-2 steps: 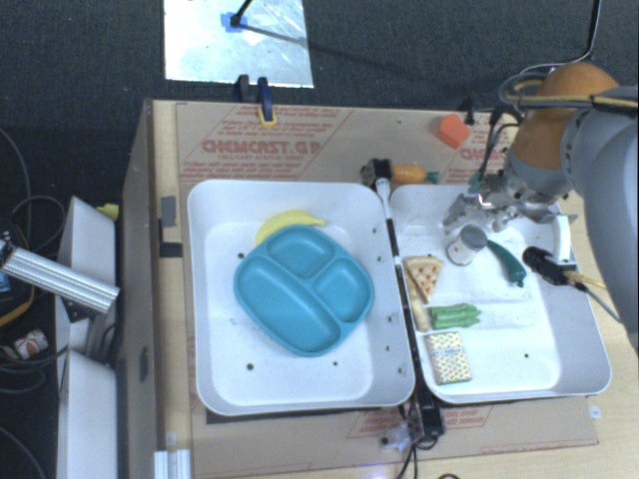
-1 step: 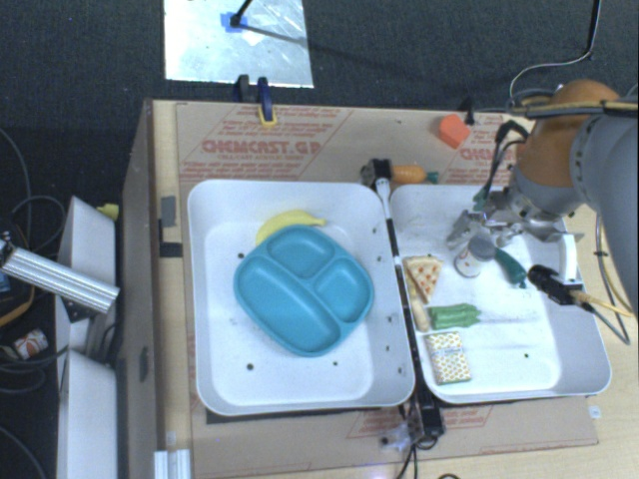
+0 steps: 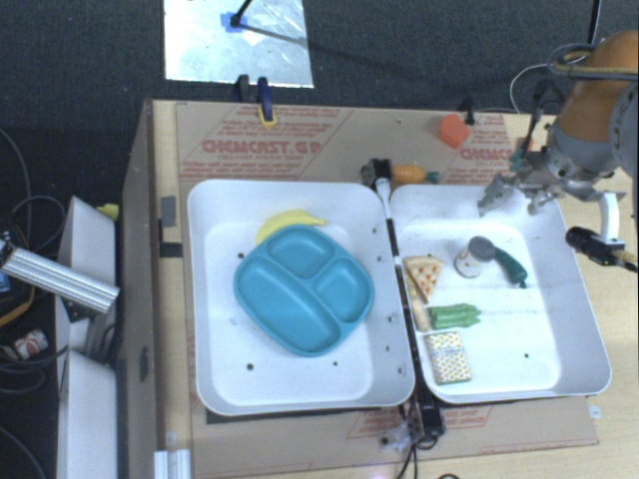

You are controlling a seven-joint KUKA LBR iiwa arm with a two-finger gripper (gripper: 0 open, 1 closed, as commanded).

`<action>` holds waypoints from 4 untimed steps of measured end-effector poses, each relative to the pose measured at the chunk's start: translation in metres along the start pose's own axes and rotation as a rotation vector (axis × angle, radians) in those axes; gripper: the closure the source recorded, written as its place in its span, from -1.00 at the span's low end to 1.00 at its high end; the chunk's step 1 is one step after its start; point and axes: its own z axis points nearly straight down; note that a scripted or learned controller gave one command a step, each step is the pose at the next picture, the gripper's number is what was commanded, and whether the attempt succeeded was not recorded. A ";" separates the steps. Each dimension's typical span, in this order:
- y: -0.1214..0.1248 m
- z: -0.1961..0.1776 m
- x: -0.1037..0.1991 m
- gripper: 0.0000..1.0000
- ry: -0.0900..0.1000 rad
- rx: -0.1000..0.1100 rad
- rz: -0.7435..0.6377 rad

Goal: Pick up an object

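Now the tool [image 3: 516, 196] hangs open above the right bin's [image 3: 579, 339] far edge

Grey arm [image 3: 589, 143] with a fat orange band [image 3: 602, 68] on top, thin cables looping off it, pale metal gripper [image 3: 515, 196].

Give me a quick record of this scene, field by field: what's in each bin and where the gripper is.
left bin: blue divided plate, with a yellow item partly under its far edge
right bin: round grey tool with a green handle, pizza slice, green item, patterned cracker, the last three in a line along the left wall
gripper: above the far edge of the right bin, nothing seen between its fingers
bench behind bins: orange block
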 end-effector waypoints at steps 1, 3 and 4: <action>-0.049 0.047 0.023 -1.00 0.002 0.004 0.000; -0.063 0.053 -0.017 1.00 0.000 0.001 0.000; -0.070 -0.001 0.031 1.00 0.002 0.001 -0.003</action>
